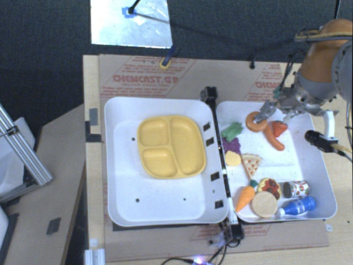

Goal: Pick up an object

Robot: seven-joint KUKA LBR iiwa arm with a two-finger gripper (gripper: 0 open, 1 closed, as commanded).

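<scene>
My gripper (278,112) hangs over the far part of the right bin (317,164), its fingers spread and nothing between them. Just below it lie an orange donut (255,121), a red pepper (279,128) and an orange-red sausage (274,140). Further left in the bin are a green toy (231,130), purple grapes (234,145), a pale yellow piece (233,159) and a pizza slice (251,164). Along the near wall sit a carrot (244,197), a multicoloured toy (268,185), a round tan disc (265,204), a small can (298,189) and a blue bottle (298,206).
The left bin (118,164) holds a yellow divided plate (170,147). A black divider (218,153) with clips runs between the bins. A black fitting (320,141) juts over the right bin's right wall. A shiny sheet (131,15) lies beyond the bench.
</scene>
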